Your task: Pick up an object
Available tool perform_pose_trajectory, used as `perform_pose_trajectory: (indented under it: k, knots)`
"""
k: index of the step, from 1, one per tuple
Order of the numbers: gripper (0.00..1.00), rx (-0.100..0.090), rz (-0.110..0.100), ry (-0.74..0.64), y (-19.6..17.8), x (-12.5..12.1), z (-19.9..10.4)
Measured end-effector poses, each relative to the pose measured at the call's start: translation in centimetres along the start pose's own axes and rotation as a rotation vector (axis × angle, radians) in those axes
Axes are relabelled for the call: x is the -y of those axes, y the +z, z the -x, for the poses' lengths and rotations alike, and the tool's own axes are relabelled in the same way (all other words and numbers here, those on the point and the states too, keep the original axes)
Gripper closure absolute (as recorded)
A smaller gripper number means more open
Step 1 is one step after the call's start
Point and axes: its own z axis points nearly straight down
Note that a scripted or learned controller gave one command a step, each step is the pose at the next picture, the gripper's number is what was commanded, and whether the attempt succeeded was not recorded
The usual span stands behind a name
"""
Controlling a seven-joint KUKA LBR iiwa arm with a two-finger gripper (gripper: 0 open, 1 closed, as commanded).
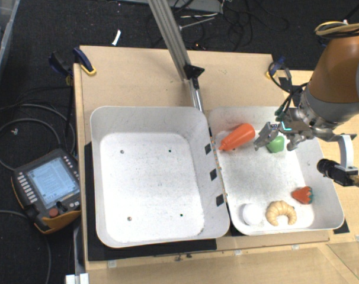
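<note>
Two white bins side by side on the counter [138, 76]. Left bin [108, 123] bare inside, only dark specks on its floor. Right bin [327, 215] holds five things, one of each: orange carrot [237, 136] near its far-left corner, green object [276, 144] near its far edge, red pepper-like piece [303, 194] by the right wall, croissant [281, 212] near the front edge, white ball [251, 213] just left of the croissant, about touching it.

Claw [278, 141] sits right at the green object, fingers spread to either side of it; can't tell if they touch it, and it does not look lifted. Carrot is just beside the claw on its left, closest obstacle. Arm [339, 76] comes in over the right bin's far-right corner.

Open floor in the middle of the right bin, between the far pair and the front three. Metal pole [170, 31] slants across the counter's far edge down to the seam between the bins. Clamps at the counter's far corners.
</note>
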Motion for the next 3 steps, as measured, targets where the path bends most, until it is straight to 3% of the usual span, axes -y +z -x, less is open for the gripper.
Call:
perform_pose_trajectory:
  k: [1, 3]
  knots:
    - [0.0, 0.001, 0.005, 0.002, -0.2, -0.1, 0.0]
    - [0.0, 0.0, -0.001, 0.002, 10.6, -0.3, -0.2]
